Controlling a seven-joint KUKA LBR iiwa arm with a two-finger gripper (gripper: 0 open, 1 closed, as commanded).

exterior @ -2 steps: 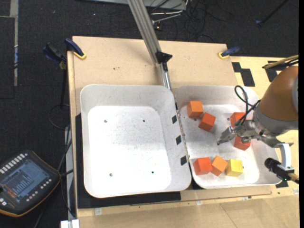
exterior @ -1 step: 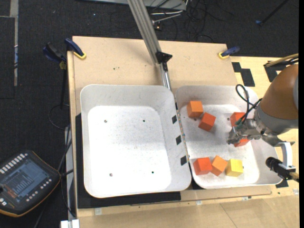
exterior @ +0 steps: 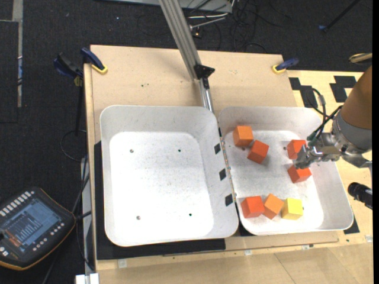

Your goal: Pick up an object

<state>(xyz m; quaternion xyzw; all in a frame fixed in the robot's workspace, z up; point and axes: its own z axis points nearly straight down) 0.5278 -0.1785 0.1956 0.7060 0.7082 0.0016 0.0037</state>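
Over on the right, the arm's two-finger tool (exterior: 306,158) hangs low inside the right shallow white plastic bin (exterior: 331,185), between a small orange cube (exterior: 295,147) and a red-orange cube (exterior: 299,174); whether it grips anything, I cannot tell. More small cubes lie nearby, including a yellow cube (exterior: 293,208) near the bin's front edge.

The left bin (exterior: 157,176) offers open floor. In the right bin (exterior: 331,209), the centre floor lies free between two orange cubes (exterior: 250,144) at back and a front row of three cubes (exterior: 272,206).
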